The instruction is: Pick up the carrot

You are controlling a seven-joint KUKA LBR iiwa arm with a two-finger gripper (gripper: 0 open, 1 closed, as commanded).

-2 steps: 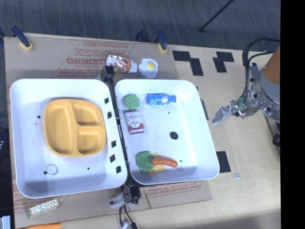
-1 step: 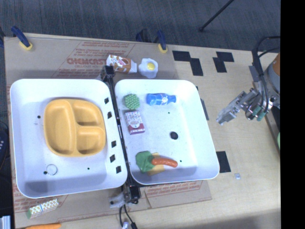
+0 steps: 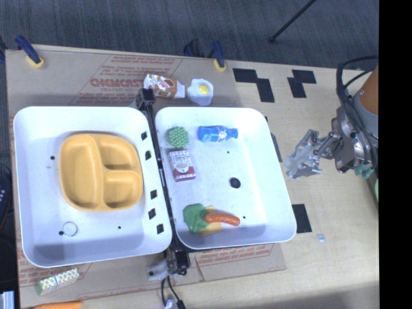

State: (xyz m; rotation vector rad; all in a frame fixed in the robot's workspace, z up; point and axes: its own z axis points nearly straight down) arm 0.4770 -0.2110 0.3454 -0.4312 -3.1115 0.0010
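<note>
The carrot [image 3: 221,219] is orange with a green leafy top [image 3: 194,216] and lies near the front edge of the right bin [image 3: 277,172]. My gripper [image 3: 300,161] hovers outside that bin, to the right of its rim and well away from the carrot. Its metal fingers [image 3: 302,151] point left and look spread, with nothing between them.
In the right bin also lie a blue bottle [image 3: 217,134], a green ball [image 3: 177,136], a red packet [image 3: 182,165] and a small black disc [image 3: 235,183]. A yellow divided plate [image 3: 101,170] sits in the left bin [image 3: 26,172]. Small items [image 3: 201,90] lie behind the bins.
</note>
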